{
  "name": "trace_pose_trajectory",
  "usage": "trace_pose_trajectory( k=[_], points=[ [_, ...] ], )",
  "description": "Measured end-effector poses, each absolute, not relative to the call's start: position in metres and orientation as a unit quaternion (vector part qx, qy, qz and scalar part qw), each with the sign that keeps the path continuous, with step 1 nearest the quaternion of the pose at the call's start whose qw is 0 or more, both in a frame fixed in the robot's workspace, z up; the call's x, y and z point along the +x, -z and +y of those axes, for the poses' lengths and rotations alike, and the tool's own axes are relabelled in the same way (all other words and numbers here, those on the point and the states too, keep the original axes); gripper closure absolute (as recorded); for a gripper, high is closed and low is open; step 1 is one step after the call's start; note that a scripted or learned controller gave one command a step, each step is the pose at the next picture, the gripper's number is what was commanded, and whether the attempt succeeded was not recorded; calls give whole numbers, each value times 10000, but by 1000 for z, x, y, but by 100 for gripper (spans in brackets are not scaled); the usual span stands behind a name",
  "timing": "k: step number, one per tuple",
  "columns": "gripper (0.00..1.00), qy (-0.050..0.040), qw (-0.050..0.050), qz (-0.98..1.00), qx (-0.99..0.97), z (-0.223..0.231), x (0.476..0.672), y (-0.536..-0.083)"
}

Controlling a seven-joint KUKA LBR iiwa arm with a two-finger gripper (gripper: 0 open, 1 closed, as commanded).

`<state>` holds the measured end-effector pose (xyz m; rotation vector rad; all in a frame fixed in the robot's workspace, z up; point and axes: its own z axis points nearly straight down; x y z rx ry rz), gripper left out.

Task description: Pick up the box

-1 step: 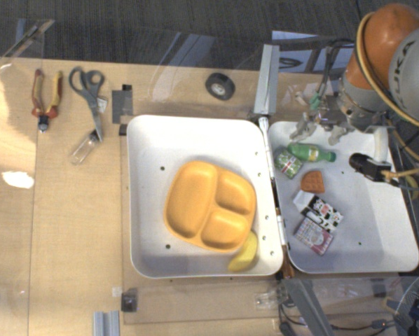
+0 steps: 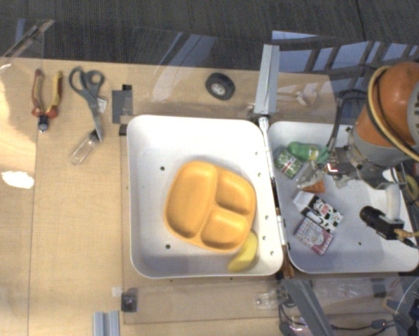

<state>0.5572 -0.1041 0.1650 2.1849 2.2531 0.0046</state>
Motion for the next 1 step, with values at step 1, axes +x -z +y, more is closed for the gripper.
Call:
trace_pose_trajectory(
  k=[1],
  points=[
    [0, 48, -55, 7806, 6250, -97, 652, -106]
  ],
)
